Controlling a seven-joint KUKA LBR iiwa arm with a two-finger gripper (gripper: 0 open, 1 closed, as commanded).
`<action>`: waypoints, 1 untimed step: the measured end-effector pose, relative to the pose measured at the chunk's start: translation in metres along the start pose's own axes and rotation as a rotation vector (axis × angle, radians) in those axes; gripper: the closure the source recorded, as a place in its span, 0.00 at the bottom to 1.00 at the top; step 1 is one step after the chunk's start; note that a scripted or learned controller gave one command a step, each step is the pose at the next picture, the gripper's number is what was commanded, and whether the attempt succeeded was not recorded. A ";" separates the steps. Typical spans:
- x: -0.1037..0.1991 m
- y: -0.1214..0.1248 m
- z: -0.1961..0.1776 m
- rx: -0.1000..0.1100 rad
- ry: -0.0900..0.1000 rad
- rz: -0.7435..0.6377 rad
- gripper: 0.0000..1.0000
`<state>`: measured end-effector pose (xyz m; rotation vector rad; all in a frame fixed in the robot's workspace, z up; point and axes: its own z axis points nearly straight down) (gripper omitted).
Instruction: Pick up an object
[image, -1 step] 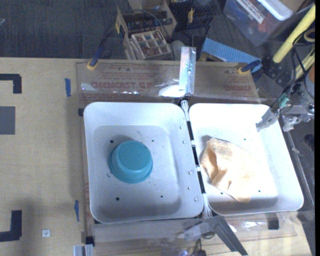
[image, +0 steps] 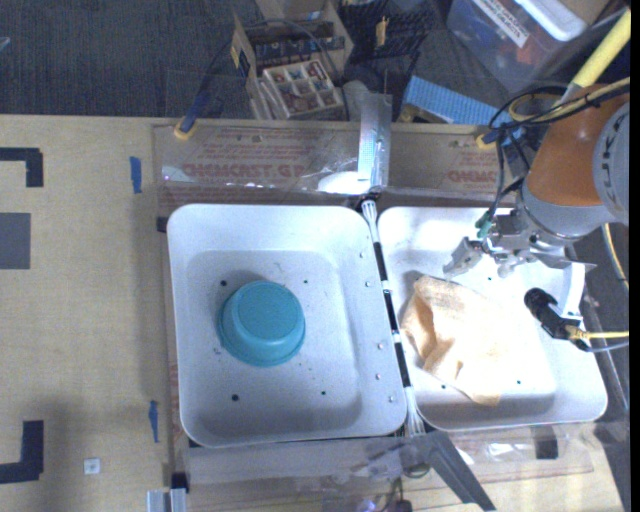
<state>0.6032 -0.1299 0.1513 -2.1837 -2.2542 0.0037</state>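
Tan cloth (image: 452, 335) in right bin (image: 590, 400), long axis seemingly upper-left to lower-right; hand (image: 470, 255) above, grip unclear.

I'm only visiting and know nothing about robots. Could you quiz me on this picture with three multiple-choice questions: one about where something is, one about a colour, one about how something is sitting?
1. Where does the crumpled brown paper bag lie?
A. In the left bin
B. In the right bin
C. On the bench outside the bins

2. What colour is the bowl?
A. Red
B. Yellow
C. Teal blue

3. How does the bowl sit in the left bin?
A. Upside down, base up
B. Upright, full of water
C. Standing on its edge against the wall

Answers:
1 B: the bag rests on the floor of the right bin, below the gripper.
2 C: it shows teal blue against the white bin.
3 A: its flat closed base faces up, wider rim beneath.
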 end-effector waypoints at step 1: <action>0.024 0.024 0.062 -0.010 -0.001 -0.125 0.00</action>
